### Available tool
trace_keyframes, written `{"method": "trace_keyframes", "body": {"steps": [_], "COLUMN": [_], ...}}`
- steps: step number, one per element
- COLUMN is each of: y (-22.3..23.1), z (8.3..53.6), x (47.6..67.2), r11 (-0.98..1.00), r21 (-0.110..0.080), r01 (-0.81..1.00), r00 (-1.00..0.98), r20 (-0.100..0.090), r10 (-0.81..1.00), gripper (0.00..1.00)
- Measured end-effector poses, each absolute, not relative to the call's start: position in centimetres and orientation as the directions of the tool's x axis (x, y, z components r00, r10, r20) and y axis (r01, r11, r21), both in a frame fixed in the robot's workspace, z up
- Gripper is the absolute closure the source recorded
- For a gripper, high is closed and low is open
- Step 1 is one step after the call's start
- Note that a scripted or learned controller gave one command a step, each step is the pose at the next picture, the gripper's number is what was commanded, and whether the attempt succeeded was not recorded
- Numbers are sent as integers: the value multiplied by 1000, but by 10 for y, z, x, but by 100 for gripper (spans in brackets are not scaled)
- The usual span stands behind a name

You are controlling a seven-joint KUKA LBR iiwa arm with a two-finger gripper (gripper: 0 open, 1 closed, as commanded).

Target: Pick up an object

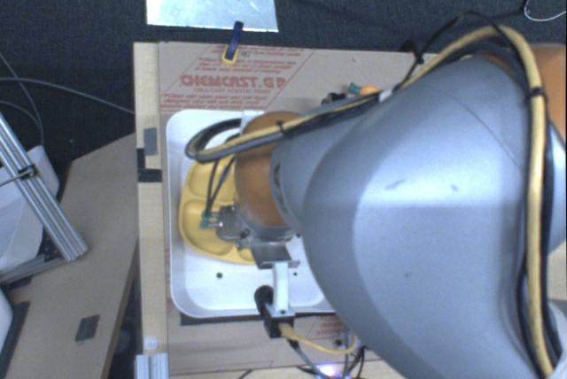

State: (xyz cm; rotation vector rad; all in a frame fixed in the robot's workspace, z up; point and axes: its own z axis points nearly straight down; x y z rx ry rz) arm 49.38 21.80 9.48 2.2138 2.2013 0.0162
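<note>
- Yellow object (pixel 197 218) lies in the white bin (pixel 182 138), beneath the arm's wrist (pixel 257 182).
- Fingers: state cannot be told; arm hides them.
- Risk: blind descent could pin the object against the bin floor, missing the grasp.

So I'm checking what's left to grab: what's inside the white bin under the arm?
A yellow object lies in the white bin, against its left side. The grey arm and its orange band cover most of the bin, so anything else inside is hidden.
</note>
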Motion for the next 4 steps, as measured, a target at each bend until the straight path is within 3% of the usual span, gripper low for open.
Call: {"method": "trace_keyframes", "body": {"steps": [1,2,3,4], "y": [223,190,225,235], "z": [93,215,187,122], "x": [495,488,508,568], "r11": [-10,-3,5,5], "r21": [20,9,2,6], "r01": [1000,1000,1000,1000], "r00": [10,3,-5,-5], "r20": [-12,3,1,3], "r10": [1000,1000,1000,1000], "gripper": [100,100,100,100]}}
